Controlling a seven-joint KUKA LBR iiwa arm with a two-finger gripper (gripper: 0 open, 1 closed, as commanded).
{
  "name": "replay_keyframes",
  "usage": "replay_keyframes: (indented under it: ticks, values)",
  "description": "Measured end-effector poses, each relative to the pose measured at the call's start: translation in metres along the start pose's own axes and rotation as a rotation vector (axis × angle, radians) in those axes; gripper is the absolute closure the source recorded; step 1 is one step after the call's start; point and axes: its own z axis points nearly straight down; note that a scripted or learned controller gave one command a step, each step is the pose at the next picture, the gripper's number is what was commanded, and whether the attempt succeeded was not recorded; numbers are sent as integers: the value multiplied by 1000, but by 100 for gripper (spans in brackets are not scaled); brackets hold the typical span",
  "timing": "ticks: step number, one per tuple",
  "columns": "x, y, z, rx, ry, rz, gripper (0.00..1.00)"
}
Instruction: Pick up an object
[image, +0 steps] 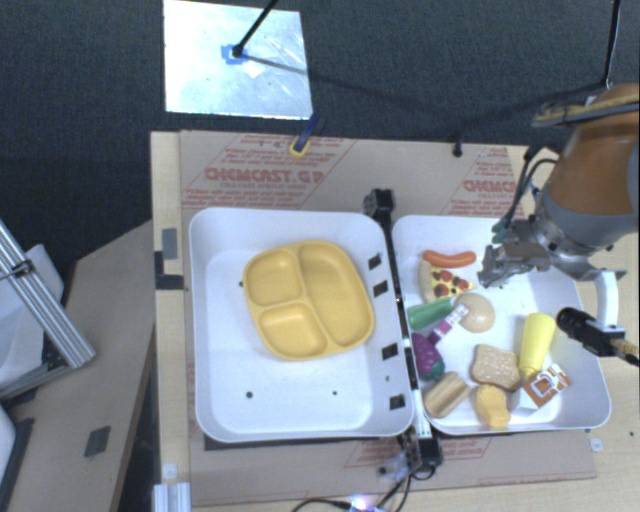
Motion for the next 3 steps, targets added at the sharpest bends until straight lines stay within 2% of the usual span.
replay_keyframes:
  ticks: [1,3]
  values:
    - [12,-52,-3,1,1,-1,100]
    - [34,-72,15,-2,0,-5,100]
